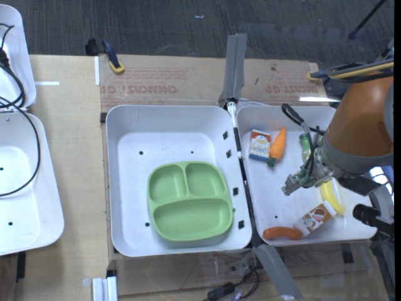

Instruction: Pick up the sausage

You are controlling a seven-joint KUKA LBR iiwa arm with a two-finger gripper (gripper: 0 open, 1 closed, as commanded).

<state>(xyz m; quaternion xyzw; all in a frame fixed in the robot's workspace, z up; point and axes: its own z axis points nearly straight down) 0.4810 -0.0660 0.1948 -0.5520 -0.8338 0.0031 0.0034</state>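
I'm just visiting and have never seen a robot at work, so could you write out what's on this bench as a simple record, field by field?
left bin: holds a green divided plate
right bin: holds the toy food
sausage: orange-red, lying at the near edge of the right bin
beside the sausage: small packet, with a banana next to it
far side of right bin: carrot beside a small box
gripper: above the right bin's middle, apart from the sausage

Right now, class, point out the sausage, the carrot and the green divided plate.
sausage (282,233), camera view, middle of its reddish body.
carrot (278,142), camera view, middle of its orange body.
green divided plate (189,225), camera view, floor of its large near compartment.
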